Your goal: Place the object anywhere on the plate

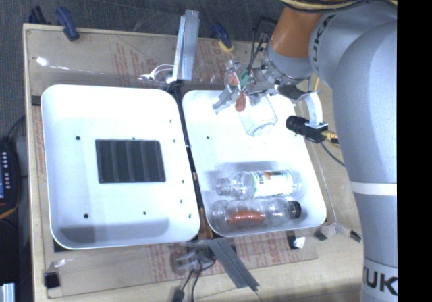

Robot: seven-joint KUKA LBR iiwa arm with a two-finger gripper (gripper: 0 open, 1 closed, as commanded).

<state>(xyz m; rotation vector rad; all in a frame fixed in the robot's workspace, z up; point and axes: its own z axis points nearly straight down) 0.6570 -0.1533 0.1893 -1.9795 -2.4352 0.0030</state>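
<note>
- Overhead, a grey arm (364,91) with an orange band reaches in from the right over a wooden bench (37,51) bearing two shallow white bins side by side.
- Left bin (67,132): it carries a dark ribbed rectangular plate (130,161) near its middle — the target.
- Right bin (202,159): two clear plastic bottles (260,184) lie side by side along its near edge.
- Gripper (244,91): it hangs over the far part of the right bin, with a clear cup-like object (260,118) just below it; whether the fingers are apart or clamped on it I cannot tell.
- Judged step: lifting or carrying — next calls for travel left across the divider to above the plate.
</note>
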